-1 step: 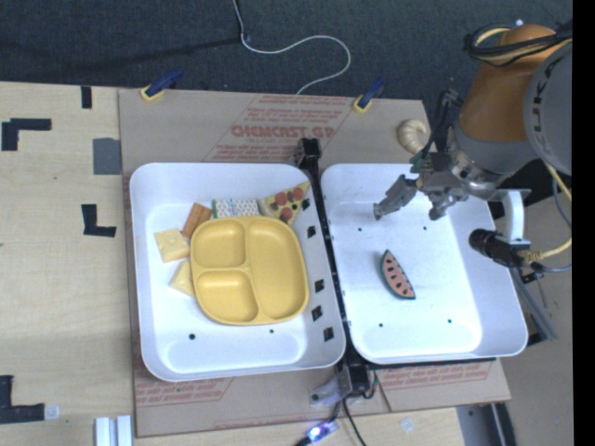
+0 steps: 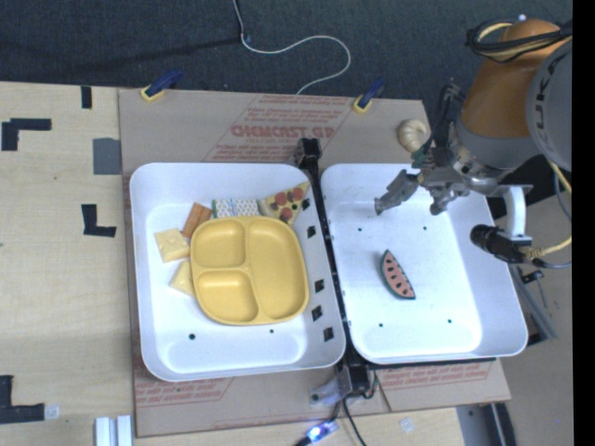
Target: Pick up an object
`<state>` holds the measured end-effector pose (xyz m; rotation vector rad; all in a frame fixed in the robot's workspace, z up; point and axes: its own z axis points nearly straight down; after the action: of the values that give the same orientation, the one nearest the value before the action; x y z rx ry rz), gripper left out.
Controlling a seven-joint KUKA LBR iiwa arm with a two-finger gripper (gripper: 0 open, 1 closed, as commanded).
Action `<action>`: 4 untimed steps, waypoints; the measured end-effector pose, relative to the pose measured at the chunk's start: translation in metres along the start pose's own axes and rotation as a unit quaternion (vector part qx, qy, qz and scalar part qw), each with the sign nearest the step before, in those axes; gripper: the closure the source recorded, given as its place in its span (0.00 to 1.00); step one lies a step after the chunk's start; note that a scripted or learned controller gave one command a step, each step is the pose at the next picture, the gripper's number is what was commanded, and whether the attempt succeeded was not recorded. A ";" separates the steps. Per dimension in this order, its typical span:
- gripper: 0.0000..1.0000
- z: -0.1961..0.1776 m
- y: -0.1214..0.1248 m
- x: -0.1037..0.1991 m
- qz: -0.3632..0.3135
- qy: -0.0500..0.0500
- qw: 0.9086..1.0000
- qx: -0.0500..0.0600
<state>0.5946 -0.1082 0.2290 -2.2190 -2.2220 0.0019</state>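
Watermelon slice (image 2: 397, 275) lies alone on the floor of the right bin (image 2: 483, 333), long axis running upper left to lower right. Above it in the frame, well apart, the gripper (image 2: 415, 197) hangs with fingers spread, holding nothing.

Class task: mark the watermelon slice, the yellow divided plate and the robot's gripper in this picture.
watermelon slice (image 2: 397, 275): camera view, middle of its red face.
yellow divided plate (image 2: 249, 269): camera view, ridge between compartments.
gripper (image 2: 413, 200): camera view, midway between its spread fingertips.
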 end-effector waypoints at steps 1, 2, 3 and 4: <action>0.00 0.048 0.006 -0.003 0.000 0.000 1.000 0.002; 0.00 0.100 -0.005 -0.004 0.000 0.000 1.000 0.003; 0.00 0.147 -0.005 -0.003 0.000 -0.001 1.000 0.000; 1.00 0.134 -0.004 -0.003 -0.001 0.000 1.000 -0.001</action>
<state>0.5902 -0.1114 0.0949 -2.2193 -2.2246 0.0007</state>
